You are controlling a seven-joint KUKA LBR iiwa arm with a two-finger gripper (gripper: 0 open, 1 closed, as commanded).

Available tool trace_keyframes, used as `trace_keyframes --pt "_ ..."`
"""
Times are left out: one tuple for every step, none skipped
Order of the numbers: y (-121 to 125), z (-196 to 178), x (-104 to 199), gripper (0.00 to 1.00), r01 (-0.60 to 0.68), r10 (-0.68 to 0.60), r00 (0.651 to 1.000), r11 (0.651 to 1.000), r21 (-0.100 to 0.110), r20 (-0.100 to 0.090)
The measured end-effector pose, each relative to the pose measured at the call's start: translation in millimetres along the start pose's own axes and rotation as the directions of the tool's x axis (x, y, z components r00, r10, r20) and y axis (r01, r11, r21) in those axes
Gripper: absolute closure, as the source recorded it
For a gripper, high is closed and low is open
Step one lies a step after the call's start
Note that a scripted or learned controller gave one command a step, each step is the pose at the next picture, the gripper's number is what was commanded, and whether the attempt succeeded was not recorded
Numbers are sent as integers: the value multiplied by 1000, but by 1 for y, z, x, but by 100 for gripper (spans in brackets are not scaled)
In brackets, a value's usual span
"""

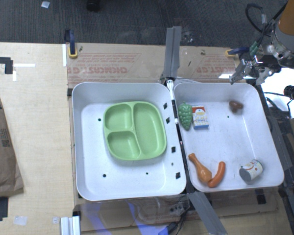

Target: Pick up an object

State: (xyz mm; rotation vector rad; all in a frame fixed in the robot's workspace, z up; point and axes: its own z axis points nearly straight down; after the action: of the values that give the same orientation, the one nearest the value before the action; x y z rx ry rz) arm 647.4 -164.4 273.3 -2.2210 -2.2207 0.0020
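Note:
My gripper (245, 77) hangs over the far right corner of the right bin (235, 141), open, with nothing between its fingers. In that bin lie a bumpy green bunch (185, 115) and a small white, red and blue box (200, 116) near the left wall. A brown lump (235, 105) sits just below the gripper, apart from it. At the front lie an orange drumstick-shaped piece (199, 166), a red-orange sausage (217, 174) touching it, and a small white cup (251, 171) on its side.
The left bin (88, 170) holds a green three-part plate (135, 130). A grey post (172, 53) stands behind the seam between the bins. Cardboard (112, 67) lies behind them, and a brown paper bag (2, 146) rests on the bench at far left.

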Motion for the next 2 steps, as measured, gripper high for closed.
trace_keyframes --pt "-13 137 -23 0 -39 39 999 999 0 0" --pt "12 127 -53 0 25 -25 1000 1000 -3 2"
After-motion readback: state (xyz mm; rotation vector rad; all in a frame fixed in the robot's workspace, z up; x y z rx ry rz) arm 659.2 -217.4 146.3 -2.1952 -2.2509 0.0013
